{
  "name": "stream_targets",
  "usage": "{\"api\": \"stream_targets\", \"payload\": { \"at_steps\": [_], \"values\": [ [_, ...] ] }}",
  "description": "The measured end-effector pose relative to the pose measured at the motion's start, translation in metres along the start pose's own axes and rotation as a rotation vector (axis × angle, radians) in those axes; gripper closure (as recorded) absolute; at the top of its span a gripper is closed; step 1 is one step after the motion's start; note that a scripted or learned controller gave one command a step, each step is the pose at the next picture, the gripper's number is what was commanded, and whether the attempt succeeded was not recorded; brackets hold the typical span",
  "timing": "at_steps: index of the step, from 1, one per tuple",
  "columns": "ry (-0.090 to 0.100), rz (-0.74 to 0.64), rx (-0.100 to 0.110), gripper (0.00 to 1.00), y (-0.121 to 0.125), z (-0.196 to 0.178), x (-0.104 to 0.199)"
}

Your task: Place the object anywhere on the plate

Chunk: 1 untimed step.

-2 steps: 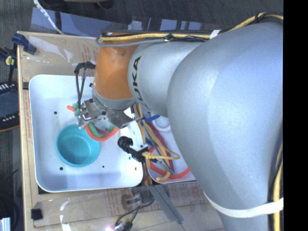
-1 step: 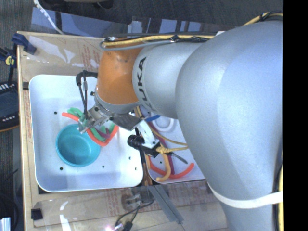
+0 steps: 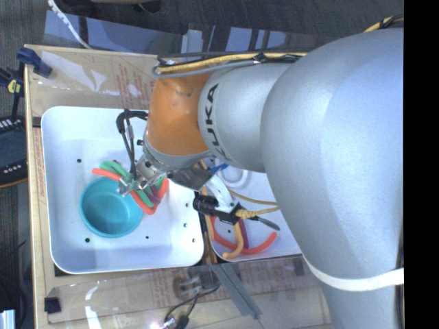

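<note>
My tool [image 3: 132, 182] is low in the left bin [image 3: 62, 132], at the upper right rim of the teal plate [image 3: 110, 210]. The coloured sticks [image 3: 145, 196] lie just under and beside it, touching the plate's edge. I cannot tell its grip.

My bulky grey arm [image 3: 322, 149] hides most of the right white bin [image 3: 226, 256], and my gripper's [image 3: 140, 180] fingertips blur among coloured strips [image 3: 147, 197].
</note>
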<state>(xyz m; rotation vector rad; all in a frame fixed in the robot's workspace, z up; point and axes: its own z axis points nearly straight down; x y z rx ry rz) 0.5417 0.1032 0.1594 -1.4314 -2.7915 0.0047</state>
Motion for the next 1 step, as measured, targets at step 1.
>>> {"api": "stream_targets", "payload": {
  "at_steps": [1],
  "values": [
    [-0.001,0.001,0.000,0.00,-0.0002,-0.0002,-0.0007]
  ]
}}
